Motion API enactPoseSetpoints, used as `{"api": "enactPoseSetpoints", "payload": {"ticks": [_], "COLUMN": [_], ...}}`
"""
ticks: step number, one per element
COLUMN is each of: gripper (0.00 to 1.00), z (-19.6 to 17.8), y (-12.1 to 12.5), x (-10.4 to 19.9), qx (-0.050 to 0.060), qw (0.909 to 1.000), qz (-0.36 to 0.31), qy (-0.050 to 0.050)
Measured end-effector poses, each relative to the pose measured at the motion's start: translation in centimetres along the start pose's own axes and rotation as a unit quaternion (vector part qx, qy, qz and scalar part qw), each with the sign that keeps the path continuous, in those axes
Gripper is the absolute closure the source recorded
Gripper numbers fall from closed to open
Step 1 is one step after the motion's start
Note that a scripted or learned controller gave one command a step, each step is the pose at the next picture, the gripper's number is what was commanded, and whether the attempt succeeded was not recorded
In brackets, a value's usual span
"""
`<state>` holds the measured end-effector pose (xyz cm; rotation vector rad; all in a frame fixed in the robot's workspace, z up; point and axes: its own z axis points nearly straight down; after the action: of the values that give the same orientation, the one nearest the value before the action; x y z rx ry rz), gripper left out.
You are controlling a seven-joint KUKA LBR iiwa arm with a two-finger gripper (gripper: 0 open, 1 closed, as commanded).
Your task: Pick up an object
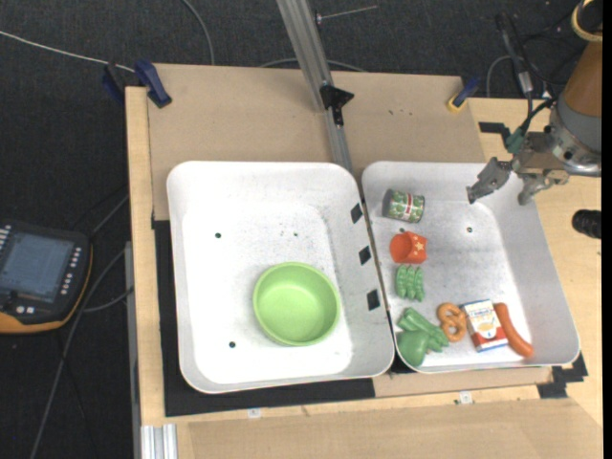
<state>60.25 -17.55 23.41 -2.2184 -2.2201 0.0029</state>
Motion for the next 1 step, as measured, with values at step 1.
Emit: {"api": "enactPoseSetpoints", "payload": {"ticks": [1], "gripper": [0.00], "z": [4.24], "y": [-0.36], "x": [-0.17], "qx": [0.000], "qw": [1.0000], "qz": [0.000], "qy": [0.000]}}
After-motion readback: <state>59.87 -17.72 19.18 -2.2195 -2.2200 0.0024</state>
